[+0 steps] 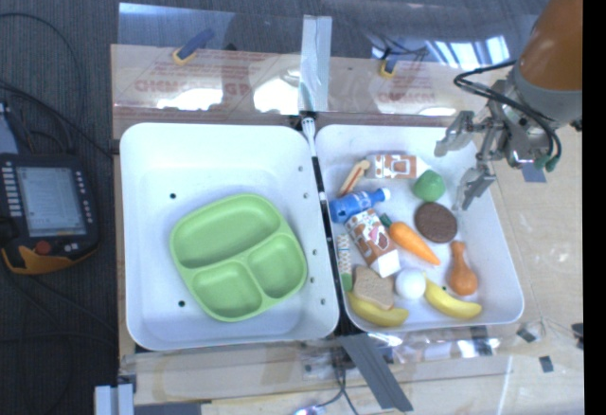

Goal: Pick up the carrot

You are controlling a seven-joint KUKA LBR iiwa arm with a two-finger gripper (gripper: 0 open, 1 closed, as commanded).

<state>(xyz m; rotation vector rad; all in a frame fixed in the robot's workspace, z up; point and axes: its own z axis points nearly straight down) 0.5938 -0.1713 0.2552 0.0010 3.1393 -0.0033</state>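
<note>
In the camera view, the pincer [471, 162] is hanging spread open and holding nothing over the right bin's [507, 257] far right corner. The carrot [415, 243] is lying inside that bin, near its middle, touching the brown cookie [436, 222] and the milk carton [373, 244].

The carrot [415, 243] is a small orange toy, tapered, lying flat in the right bin [502, 257] near its middle; it runs at a slant, thick end up-left and thin tip down-right. It rests just below the brown disc [436, 222] and beside the small carton [373, 243]; nothing grips it.
</note>
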